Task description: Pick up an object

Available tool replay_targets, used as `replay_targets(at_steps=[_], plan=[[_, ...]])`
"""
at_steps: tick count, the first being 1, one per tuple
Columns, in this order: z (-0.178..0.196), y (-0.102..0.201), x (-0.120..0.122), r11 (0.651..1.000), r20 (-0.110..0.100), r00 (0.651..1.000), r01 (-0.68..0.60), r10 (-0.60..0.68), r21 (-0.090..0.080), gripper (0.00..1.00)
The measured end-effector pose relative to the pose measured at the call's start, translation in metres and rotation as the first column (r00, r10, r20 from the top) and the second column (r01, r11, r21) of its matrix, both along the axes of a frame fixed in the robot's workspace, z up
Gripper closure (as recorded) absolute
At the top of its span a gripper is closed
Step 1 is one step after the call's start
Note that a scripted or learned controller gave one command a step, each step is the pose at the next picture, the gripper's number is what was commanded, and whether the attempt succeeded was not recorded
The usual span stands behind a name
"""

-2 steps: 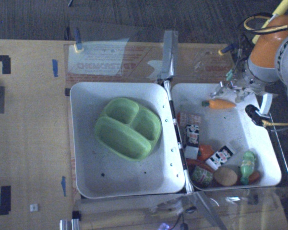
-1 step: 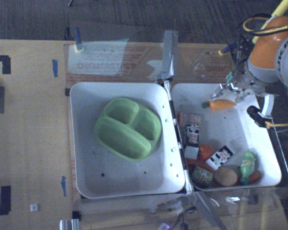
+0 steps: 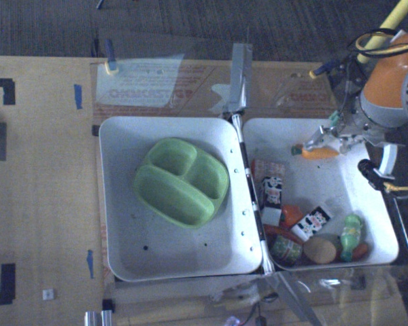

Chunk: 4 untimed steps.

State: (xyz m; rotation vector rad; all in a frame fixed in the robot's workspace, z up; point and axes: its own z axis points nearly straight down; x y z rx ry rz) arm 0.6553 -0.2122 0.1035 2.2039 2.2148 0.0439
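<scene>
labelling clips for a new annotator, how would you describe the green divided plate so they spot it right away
Start with the two white bins side by side and take the left bin. The green divided plate lies in its upper middle, set at a slant. It is the sole large item there, with three compartments, unlike the small packets and toy food crowding the right bin.

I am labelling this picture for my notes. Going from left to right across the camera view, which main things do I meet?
Left bin → green divided plate → right bin → black-and-white carton → orange piece → end effector.
</scene>
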Motion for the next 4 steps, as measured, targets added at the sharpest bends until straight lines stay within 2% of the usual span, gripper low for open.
replay_targets(at_steps=[1,2,3,4], plan=[[-0.002,0.019,0.018,0.996,-0.009,0.997,-0.083,0.083,-0.022,0.00],[0.011,0.023,0.022,0.996,0.003,0.996,-0.087,0.087,-0.018,1.00],[0.011,0.023,0.021,0.996,0.002,0.996,-0.087,0.087,-0.018,0.00],[-0.008,0.032,-0.011,0.982,-0.014,0.982,-0.186,0.186,-0.015,0.00]])
